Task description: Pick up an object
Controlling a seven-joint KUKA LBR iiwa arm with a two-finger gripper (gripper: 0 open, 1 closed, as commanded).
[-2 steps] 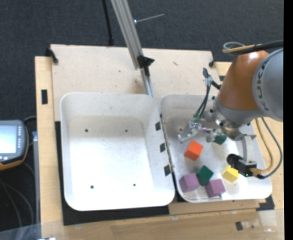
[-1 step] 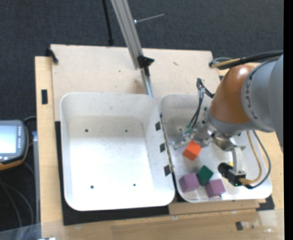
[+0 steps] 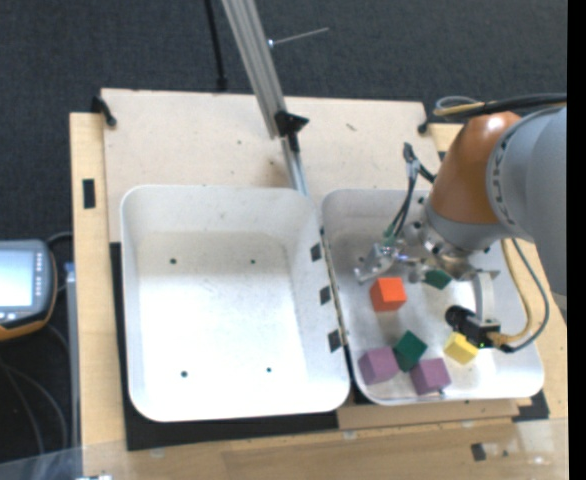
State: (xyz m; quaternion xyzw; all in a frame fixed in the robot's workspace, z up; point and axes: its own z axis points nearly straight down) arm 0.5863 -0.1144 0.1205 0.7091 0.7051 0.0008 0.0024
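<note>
Orange cube (image 3: pixel 388 293): right bin (image 3: pixel 358 218), middle of its floor, directly below the pincer (image 3: pixel 405 258) in the frame
Pincer: low over the right bin, just above the orange cube; whether its fingers are apart or together cannot be told
Green cube (image 3: pixel 409 349): lower part of the right bin, between two purple cubes (image 3: pixel 378 365) (image 3: pixel 430 375)
Yellow cube (image 3: pixel 461 349): lower right of the right bin
Left bin (image 3: pixel 223 303): centre-left of the frame, on the table (image 3: pixel 193 138)
</note>
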